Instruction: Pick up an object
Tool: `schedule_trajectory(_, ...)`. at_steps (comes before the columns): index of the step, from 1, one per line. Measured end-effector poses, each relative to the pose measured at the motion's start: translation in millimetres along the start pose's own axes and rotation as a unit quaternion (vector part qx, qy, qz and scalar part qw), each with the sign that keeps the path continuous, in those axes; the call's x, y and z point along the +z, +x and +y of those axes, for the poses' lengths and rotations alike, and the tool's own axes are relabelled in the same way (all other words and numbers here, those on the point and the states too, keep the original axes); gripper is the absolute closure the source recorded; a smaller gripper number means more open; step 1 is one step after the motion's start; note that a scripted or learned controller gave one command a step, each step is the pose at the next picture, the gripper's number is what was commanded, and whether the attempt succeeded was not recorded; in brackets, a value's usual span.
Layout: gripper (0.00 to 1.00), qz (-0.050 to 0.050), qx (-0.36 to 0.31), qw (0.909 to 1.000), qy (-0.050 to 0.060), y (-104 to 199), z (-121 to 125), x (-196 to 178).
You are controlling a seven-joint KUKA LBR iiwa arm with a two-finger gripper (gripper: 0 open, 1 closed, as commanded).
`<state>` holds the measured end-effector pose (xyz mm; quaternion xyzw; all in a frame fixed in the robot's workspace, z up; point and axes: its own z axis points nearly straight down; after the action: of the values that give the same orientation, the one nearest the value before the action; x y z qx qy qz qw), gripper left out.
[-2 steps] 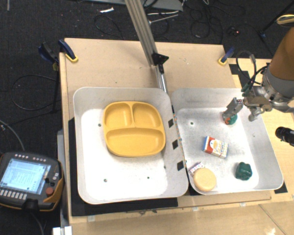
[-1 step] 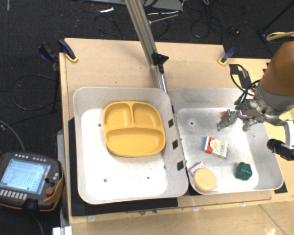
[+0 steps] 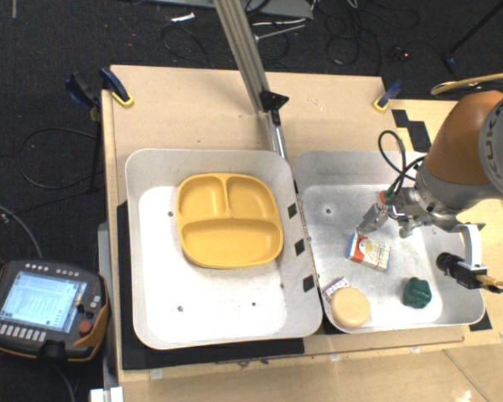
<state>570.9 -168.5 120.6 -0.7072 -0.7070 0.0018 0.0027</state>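
In the right bin (image 3: 335, 199) lie a small red, white and orange carton (image 3: 369, 251), a round tan object (image 3: 350, 307) near the front edge, and a dark green lump (image 3: 417, 292) at the front right. My gripper (image 3: 389, 221) hangs low over the right bin, just above and to the right of the carton. Its fingers (image 3: 371, 219) spread apart with nothing between them. The arm's orange band (image 3: 465, 132) shows at the right edge.
A yellow divided plate (image 3: 230, 219) lies in the left bin (image 3: 151, 258). A metal pole (image 3: 247, 53) slants up from the seam between the bins. A teach pendant (image 3: 42, 306) lies on the floor at the left. Black cables loop beside the wrist.
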Motion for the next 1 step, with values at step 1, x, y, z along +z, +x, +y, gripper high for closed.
schedule_trajectory(1, 1.0, -0.001, 0.0, 1.0, -0.004, -0.5, 2.0, -14.1)
